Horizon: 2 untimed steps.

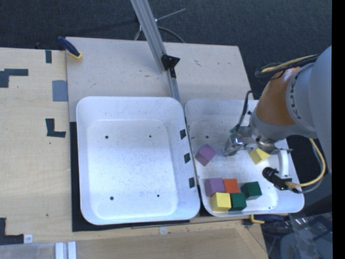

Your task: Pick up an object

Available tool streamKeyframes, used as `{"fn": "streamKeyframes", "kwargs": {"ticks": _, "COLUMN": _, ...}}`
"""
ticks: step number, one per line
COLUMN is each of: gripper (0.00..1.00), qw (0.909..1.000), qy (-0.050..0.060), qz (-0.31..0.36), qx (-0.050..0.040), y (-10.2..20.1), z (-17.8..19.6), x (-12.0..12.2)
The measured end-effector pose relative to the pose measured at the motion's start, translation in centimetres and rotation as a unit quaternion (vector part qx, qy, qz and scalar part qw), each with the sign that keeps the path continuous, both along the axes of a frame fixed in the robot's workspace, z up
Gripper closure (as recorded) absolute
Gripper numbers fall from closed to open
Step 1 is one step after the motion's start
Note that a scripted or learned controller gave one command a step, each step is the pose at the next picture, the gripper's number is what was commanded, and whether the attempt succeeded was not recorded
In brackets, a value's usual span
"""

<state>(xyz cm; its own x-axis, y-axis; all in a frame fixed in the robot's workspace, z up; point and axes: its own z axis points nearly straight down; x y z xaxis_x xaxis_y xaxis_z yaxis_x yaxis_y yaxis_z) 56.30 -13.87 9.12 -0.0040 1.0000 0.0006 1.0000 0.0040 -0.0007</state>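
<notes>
My gripper [233, 146] hangs low over the middle of the right bin [215, 112], under the grey arm with its orange band. A light purple block [205, 155] lies just to its left, apart from it. A pale yellow block [258, 156] lies just to its right, beside the wrist. Near the bin's front edge sits a cluster: a purple block [214, 185], an orange block [231, 185], a yellow block [220, 200], a green block [237, 200] and a dark green block [251, 190]. I see nothing between the fingers.
The left bin [129, 161] lies beside the right one. A slanted metal pole [153, 34] crosses the bench behind both bins. A black and yellow cable fitting [276, 179] hangs by the wrist over the right bin's front corner.
</notes>
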Motion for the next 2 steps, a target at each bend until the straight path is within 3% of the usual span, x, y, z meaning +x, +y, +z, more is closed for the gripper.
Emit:
{"fn": "streamKeyframes", "kwargs": {"ticks": 1, "gripper": 1.0, "qw": 1.0, "qy": 0.0, "qz": -0.004, "qx": -0.0018, "y": -6.4, "z": 0.9, "x": 0.6}}
{"fn": "streamKeyframes", "kwargs": {"ticks": 2, "gripper": 1.0, "qw": 1.0, "qy": 0.001, "qz": -0.004, "qx": 0.0, "y": -6.7, "z": 0.1, "x": -7.3}}
